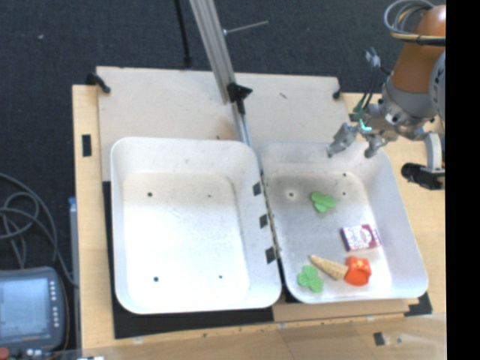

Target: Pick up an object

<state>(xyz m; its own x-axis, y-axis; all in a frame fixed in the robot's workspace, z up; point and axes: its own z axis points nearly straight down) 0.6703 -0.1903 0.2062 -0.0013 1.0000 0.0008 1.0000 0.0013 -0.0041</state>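
**Pincer hangs open above the right bin**

The pincer [354,142] hovers at the right bin's [397,193] one o'clock rim, fingers apart, holding nothing. Left to right at five o'clock lie a green piece [310,278], a cone [327,267] and an orange piece [358,271]. The cone's long axis runs ten-to-four, tip towards ten. Crowded neighbours could deflect a descending finger, I reckon.
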